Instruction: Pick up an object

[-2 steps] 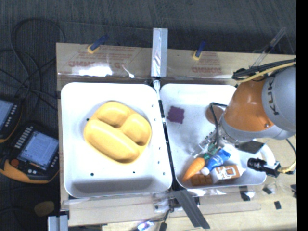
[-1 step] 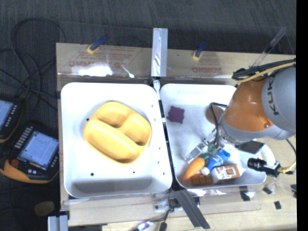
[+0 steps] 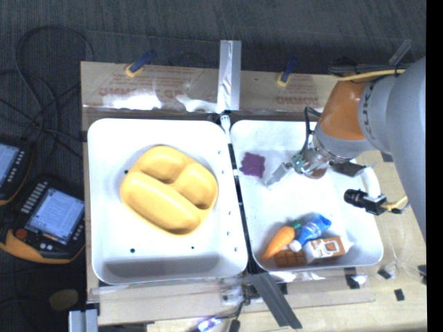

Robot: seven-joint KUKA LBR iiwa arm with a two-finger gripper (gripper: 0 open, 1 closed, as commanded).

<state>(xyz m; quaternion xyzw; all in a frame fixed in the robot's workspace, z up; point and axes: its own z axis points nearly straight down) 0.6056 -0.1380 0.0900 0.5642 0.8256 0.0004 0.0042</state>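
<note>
Arm over the right bin [image 3: 360, 251].
The gripper [image 3: 278, 173] hung beside a purple piece [image 3: 252, 163]; its grasp could not be told.

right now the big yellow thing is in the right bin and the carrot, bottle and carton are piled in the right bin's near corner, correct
Not quite. The camera view shows the yellow thing lying in the left bin, not the right one. The rest holds: the carrot, bottle and carton are piled in the right bin's near corner.
</note>
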